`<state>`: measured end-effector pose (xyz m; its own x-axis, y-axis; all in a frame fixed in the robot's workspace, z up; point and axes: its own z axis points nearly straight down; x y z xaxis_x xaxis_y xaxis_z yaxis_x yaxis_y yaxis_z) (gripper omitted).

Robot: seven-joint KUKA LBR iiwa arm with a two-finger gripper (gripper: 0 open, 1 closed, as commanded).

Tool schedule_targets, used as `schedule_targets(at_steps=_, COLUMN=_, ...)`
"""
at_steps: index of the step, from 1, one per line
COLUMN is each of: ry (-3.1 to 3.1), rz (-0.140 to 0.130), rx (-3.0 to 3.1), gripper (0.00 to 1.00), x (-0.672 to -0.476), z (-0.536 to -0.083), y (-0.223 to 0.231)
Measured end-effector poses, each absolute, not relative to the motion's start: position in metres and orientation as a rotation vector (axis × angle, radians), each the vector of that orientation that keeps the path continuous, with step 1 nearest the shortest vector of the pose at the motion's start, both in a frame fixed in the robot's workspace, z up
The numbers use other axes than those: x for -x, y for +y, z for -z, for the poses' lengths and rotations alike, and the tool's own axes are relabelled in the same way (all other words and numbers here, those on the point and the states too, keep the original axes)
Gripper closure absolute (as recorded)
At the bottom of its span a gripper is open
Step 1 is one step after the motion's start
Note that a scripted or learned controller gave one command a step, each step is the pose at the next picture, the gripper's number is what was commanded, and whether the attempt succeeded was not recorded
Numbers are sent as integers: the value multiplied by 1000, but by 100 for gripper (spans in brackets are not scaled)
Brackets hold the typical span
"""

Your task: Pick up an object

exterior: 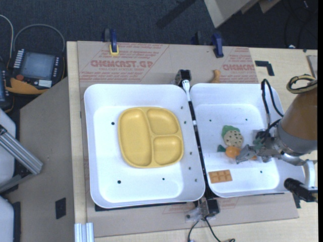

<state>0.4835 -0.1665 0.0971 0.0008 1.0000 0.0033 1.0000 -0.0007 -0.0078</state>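
Note:
The right bin (252,110) holds a small cluster of toy food: a green piece with a round beige dotted disc (232,135) on it, and a small orange ball (231,152) just below. A flat orange waffle-like square (220,176) lies apart near the bin's front edge. My gripper (251,153) reaches in from the right, low inside the bin, with its tip right beside the orange ball. Whether it touches the ball is unclear. The arm's orange band (304,116) rises above the bin's right wall.
The left bin (101,150) bears a yellow divided plate (150,136) at its middle. A black cable (266,92) loops over the right bin's far right corner. Blue clamps (113,40) stand along the bench's back edge.

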Motion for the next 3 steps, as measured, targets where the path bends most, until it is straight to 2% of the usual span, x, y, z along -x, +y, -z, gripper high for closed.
schedule_targets(at_steps=1, ry=-2218, rz=-2, rx=2219, gripper=0, x=-483, z=-83, y=-166)
schedule_targets(at_steps=2, ry=-2220, rz=0, rx=2223, gripper=100, x=-484, z=-95, y=-166)
schedule_targets(at_steps=3, ry=-2227, rz=4, rx=2226, gripper=100, x=-484, z=-158, y=-171)
